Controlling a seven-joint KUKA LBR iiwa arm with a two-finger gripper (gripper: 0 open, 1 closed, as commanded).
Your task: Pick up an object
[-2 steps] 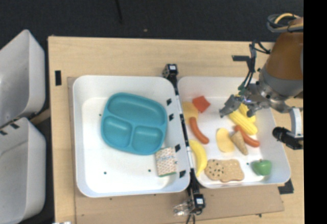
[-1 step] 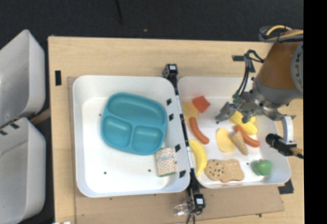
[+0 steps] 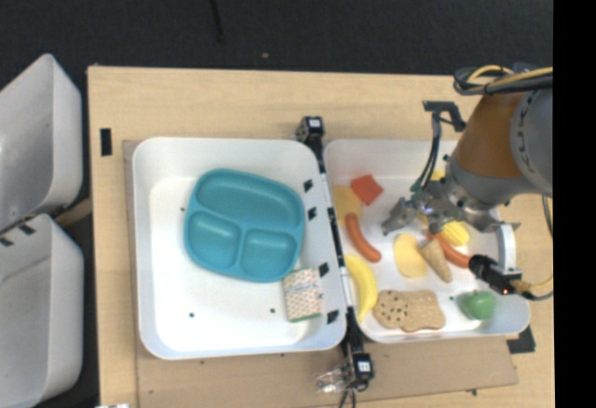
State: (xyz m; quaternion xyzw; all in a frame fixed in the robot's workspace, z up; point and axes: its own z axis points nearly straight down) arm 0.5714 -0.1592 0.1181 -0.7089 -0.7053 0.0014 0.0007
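My arm (image 3: 498, 141) is reaching in over the right bin (image 3: 391, 155), and my gripper (image 3: 414, 215) is hovering low among the toy food with its fingers spread wide, nothing sitting between them. Just beside it are lying a pale yellow piece (image 3: 411, 256), a corn cob (image 3: 455, 233) and a sausage (image 3: 362, 238); a red block (image 3: 367, 189), a banana (image 3: 361, 283), a cookie (image 3: 392, 308) and a green fruit (image 3: 479, 305) are resting farther off. The left bin (image 3: 158, 322) is carrying a teal divided plate (image 3: 245, 224) and a small patterned packet (image 3: 302, 293)
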